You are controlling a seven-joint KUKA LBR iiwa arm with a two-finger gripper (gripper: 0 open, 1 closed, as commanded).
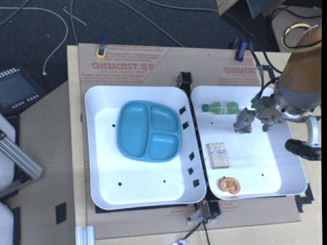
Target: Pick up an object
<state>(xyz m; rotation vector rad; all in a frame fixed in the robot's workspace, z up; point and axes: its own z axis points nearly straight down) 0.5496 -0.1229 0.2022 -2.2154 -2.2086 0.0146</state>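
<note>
My gripper point(255, 124) hangs over the upper middle of the right bin point(286, 188), its two fingers spread apart and open. A small reddish-brown spot point(248, 128) shows by the left fingertip point(241, 125); I cannot tell what it is. A green bottle point(220, 107) lies on its side just left of the gripper, apart from it. Lower in the same bin lie a patterned flat packet point(218, 155) and an orange pretzel-like ring point(230, 185) near the front rim.
The left bin point(102, 188) holds a blue divided plate point(149, 130). A black-clipped divider point(191, 137) runs between the bins. The arm's orange band point(304, 70) and grey wrist cover the right bin's upper right corner. Cables trail behind the bench.
</note>
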